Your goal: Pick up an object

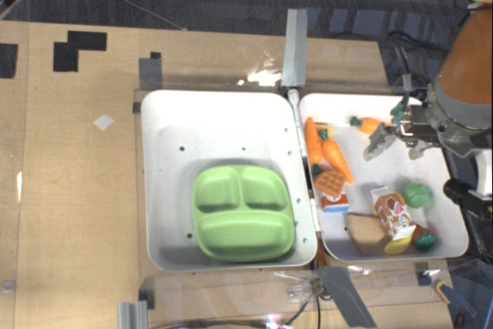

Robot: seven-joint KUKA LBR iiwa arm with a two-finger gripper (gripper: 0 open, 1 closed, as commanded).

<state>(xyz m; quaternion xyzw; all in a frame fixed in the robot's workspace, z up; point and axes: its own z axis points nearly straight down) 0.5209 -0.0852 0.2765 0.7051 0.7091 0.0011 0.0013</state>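
1. Two white bins side by side on bench. Left bin (166, 166) carries a green divided tray (243, 213), set toward its near corner, flat, compartments up. Nothing lies in the tray as far as I can see.
2. Right bin (454, 239) holds all the small stuff, i.e. the candidates for the pick. Task names no particular obj, so any of these counts.
3. Along the divider wall: two orange carrots (327, 149) lying lengthwise, touching each other, w/ a waffle-like piece (330, 182) just below them and a small red/white item (333, 203) under that. Probably pushed up against the wall, awkward for a two-finger approach.
4. Near edge: tan bread-like block (367, 231), a printed carton (393, 218) leaning on it, dark green/red bit (424, 240) beside. Packed tight, little finger room.
5. Green round obj (417, 194) sits apart, nr right wall. Small orange/green piece (367, 122) alone at far end.
6. Gripper (399, 139) hangs over far-right part of right bin, arm coming in from right. Claw spread apart, two fingers splayed, nothing between them. Bin floor under it looks bare.
7. Judgement: pre-grasp stage, nothing picked yet. Nearest loose targets are the small orange/green piece and the green round obj; isolated ones look the better bet vs. the clustered pile.
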